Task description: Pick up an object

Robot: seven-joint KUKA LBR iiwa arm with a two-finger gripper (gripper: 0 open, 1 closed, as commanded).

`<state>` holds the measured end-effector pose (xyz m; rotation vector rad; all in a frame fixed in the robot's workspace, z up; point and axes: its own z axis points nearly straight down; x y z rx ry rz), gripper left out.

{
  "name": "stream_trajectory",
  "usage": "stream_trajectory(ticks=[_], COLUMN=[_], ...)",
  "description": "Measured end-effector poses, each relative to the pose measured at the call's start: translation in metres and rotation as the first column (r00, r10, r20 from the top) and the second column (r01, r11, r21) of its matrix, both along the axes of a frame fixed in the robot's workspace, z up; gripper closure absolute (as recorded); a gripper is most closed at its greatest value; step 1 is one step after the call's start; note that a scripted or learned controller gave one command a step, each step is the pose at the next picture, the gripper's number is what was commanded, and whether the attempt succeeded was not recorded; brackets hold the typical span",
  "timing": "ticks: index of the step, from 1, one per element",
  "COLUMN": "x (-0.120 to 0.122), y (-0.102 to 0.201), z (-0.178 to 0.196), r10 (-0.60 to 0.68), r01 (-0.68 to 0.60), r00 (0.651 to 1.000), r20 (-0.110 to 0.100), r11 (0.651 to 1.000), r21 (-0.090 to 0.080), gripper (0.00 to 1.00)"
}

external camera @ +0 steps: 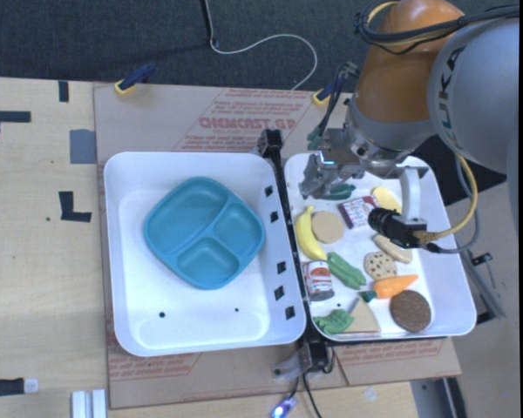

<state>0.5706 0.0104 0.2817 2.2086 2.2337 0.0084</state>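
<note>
A pale wooden table (35, 259) carries black tape marks (4, 124) near its left side. On it lies a cardboard sheet (200, 116) with red printing, held at its top corners by clamps (133, 78). Beyond the table's far edge is dark carpet (87, 16), where a thin white cable (261, 46) curls toward the cardboard. The light is even.

In the right bin (449, 259) I see the toy food in a loose heap: a yellow banana (309, 235) along the left wall, a tan round cookie (328, 226) touching it, a green pickle (346, 270) below, a small can (319, 279), an orange carrot (392, 286) and a brown patty (410, 310) near the front
</note>
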Motion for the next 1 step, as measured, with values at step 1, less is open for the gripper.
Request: stream_trajectory(ticks=[1], x=[-0.0342], y=[0.0158], z=[0.0688], r10=[-0.007], r01=[0.007], r00=[1.000], r20=[-0.002], r11=[1.000], r21=[-0.003], gripper=[1.00])
